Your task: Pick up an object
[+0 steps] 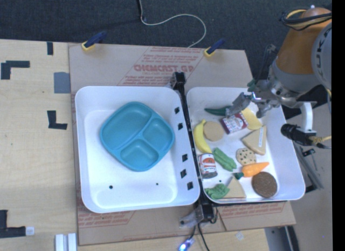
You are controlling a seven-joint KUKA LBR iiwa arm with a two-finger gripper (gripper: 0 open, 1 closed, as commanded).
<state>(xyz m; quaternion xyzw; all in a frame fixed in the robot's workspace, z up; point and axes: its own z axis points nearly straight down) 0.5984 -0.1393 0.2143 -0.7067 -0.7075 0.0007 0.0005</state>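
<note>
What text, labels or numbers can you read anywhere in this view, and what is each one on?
Red printing on the cardboard sheet under the bins: upside down and too blurred to read for certain.
Letters on the arm, cut by the frame edge: not readable.
Label on the small can: too small to read.
Label on the packet by the gripper: too blurred to read.

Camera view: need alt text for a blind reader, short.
Seen from above, a grey robot arm's gripper hangs over the back of the right bin, just above a heap of toy food including a banana, carrot and small can. The left bin holds a blue divided plate.
</note>
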